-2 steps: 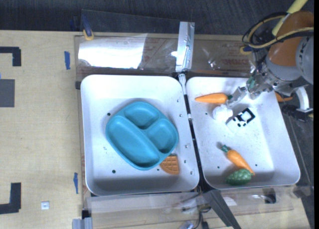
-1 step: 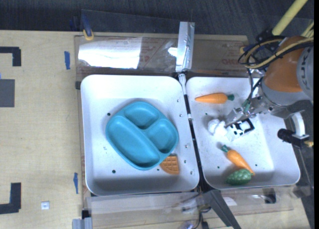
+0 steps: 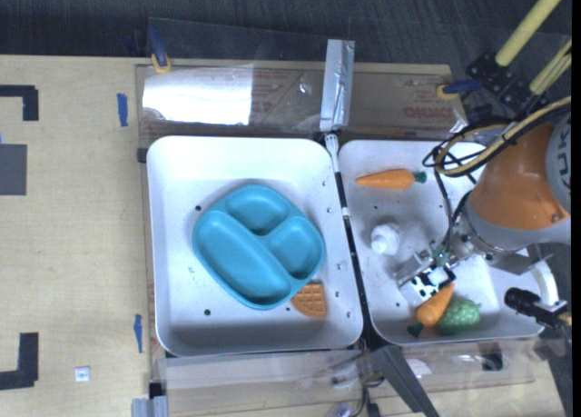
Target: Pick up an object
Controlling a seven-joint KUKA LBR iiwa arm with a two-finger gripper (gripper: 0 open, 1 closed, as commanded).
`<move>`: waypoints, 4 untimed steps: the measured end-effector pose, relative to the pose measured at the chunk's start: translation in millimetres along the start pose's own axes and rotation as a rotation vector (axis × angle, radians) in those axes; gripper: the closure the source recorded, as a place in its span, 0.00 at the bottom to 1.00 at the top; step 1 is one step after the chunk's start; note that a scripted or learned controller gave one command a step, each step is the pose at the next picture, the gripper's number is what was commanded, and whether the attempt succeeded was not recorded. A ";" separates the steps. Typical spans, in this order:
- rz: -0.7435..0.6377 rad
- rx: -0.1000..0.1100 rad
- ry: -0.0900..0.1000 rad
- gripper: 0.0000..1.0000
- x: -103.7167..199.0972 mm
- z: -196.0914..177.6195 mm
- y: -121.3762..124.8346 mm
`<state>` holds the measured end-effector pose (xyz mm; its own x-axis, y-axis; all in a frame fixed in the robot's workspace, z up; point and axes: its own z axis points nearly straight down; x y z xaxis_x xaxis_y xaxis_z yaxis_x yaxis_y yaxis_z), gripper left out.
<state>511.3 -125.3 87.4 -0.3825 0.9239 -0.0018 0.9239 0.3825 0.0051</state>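
Note:
My gripper (image 3: pixel 427 277) is low in the right bin (image 3: pixel 392 324), near its front. Just below its tip lies a small orange carrot-shaped toy (image 3: pixel 434 307), and a green bumpy toy (image 3: pixel 461 315) rests against that one. I cannot tell whether the gripper touches the orange toy. A white small bottle-like object (image 3: pixel 385 240) lies left of the gripper. A longer carrot (image 3: pixel 388 179) with a green top lies along the bin's far side. The orange-banded wrist (image 3: pixel 513 193) hides the bin's right part.
The left bin (image 3: pixel 172 179) bears a blue divided plate (image 3: pixel 259 244), with a small orange waffle-like piece (image 3: pixel 310 300) at the plate's front right corner. A metal divider (image 3: pixel 338 88) stands behind the bins. Cables (image 3: pixel 472 147) loop above the wrist.

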 end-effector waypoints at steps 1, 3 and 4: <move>0.005 -0.008 -0.006 1.00 -2.1 -10.7 2.0; 0.308 -0.001 0.001 0.00 -21.4 0.4 -24.3; 0.413 0.007 0.004 0.00 32.3 -1.3 -21.2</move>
<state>479.4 -103.5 88.6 0.0204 0.9998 0.0025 0.9998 -0.0204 -0.0021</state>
